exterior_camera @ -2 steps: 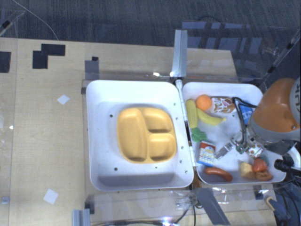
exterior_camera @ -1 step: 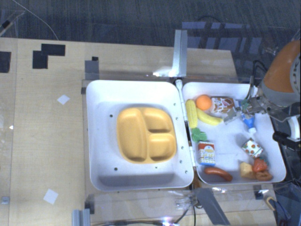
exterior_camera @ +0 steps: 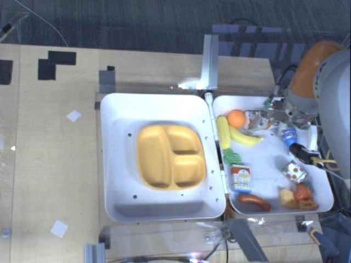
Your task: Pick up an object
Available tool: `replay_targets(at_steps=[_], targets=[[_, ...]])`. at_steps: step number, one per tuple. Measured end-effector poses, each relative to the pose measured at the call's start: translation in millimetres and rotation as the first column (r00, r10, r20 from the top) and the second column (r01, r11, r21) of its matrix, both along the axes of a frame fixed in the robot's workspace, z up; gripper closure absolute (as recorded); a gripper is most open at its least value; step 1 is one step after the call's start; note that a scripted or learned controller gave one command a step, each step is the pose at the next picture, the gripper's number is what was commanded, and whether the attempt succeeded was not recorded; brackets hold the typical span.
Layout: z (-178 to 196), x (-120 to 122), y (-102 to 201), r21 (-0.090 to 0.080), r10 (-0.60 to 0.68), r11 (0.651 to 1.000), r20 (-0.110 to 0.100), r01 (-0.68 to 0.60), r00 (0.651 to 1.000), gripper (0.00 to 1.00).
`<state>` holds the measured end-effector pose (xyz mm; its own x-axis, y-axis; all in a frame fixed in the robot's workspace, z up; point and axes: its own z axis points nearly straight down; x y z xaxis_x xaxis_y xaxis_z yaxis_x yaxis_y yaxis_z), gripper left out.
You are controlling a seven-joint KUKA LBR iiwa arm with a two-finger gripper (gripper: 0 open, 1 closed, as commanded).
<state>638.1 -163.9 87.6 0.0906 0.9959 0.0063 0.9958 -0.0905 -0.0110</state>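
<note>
Currently my hand [exterior_camera: 267, 115] hangs low over the right bin's [exterior_camera: 272, 175] far edge beside the orange [exterior_camera: 236, 118] and banana [exterior_camera: 245, 138], its opening impossible to tell, positioned for a pick.

Light wooden bench [exterior_camera: 49, 163], dark grey carpet floor [exterior_camera: 137, 10]

We see a divided tray [exterior_camera: 169, 156] in the left bin [exterior_camera: 118, 147]; toy foods crowd the right bin [exterior_camera: 269, 163], corn cob [exterior_camera: 223, 131] leftmost.
</note>
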Motion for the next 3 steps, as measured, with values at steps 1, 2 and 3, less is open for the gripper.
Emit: replay_targets(at_steps=[1, 2, 3], targets=[[-0.8, 7.4, -10.5, -0.002, 0.246, 0.969, -0.008, -0.246, 0.969, 0.00], [12.3, 10.4, -11.5, -0.013, 0.251, 0.968, 0.003, -0.251, 0.968, 1.00], [64.7, -15.0, 37.2, -0.012, 0.444, 0.896, 0.019, -0.444, 0.896, 1.00]])
